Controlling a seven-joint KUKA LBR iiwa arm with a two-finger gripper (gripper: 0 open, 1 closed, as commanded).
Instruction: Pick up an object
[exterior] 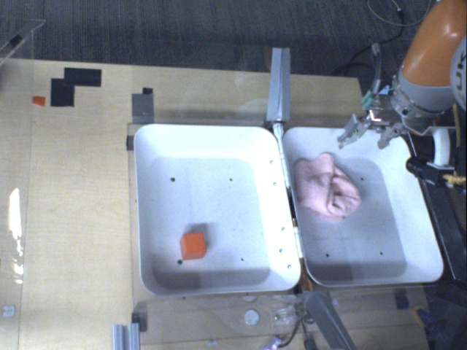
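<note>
A crumpled pink cloth [327, 187] lies in the right bin [408, 254], toward its upper left. An orange block [193, 246] rests in the left bin [219, 152], near its lower middle. My gripper [369, 131] hangs over the back edge of the right bin, up and to the right of the pink cloth and apart from it. Its fingers are spread open with nothing between them.
A grey divider post [278, 86] stands between the bins at the back. Black blocks [71, 84] and a small orange piece [39, 101] sit on the bench at far left. Cables [387, 9] run behind the arm at upper right.
</note>
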